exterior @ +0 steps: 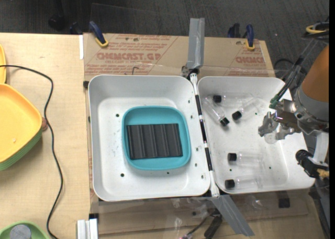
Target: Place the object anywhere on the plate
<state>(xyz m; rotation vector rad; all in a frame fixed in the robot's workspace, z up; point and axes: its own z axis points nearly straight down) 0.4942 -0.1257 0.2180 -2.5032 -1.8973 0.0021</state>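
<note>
— Where's the plate?

— The teal plate [155,139] with the dark ribbed centre lies in the left bin [102,128], nothing on it.

— And the objects?

— Clear vials with black caps [224,120] lie scattered in the right bin [246,83] (hard to make out against the white).

— The hand?

— The hand [269,129] hangs over the right bin's right side, near the vials. Whether its fingers are apart or together, I cannot tell from here. A yellow dish [15,128] sits on the counter [63,75].
</note>
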